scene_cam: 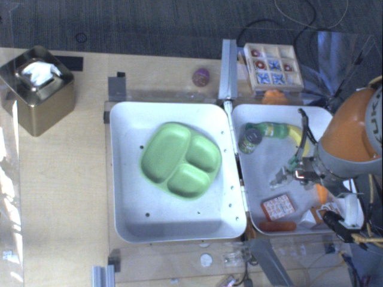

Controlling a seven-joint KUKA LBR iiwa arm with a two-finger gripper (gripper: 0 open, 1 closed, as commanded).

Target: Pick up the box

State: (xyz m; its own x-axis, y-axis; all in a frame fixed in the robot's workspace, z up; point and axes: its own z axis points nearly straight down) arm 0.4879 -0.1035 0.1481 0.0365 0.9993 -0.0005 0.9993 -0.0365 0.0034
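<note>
A small flat box [278, 206] with a red and white pattern lies near the front edge of the right bin [261, 160]. My gripper [292, 173] hangs over the middle of that bin, just behind the box and slightly to its right, with nothing visibly held. The grey arm with its orange band [353, 133] reaches in from the right and covers the bin's right side.
A green bottle [263, 131] and a yellow banana [294, 134] lie at the back of the right bin. A red object [278, 225] sits in front of the box. The left bin [128, 214] holds a green divided plate [181, 159]. A tic-tac-toe board [274, 67] lies behind the bins.
</note>
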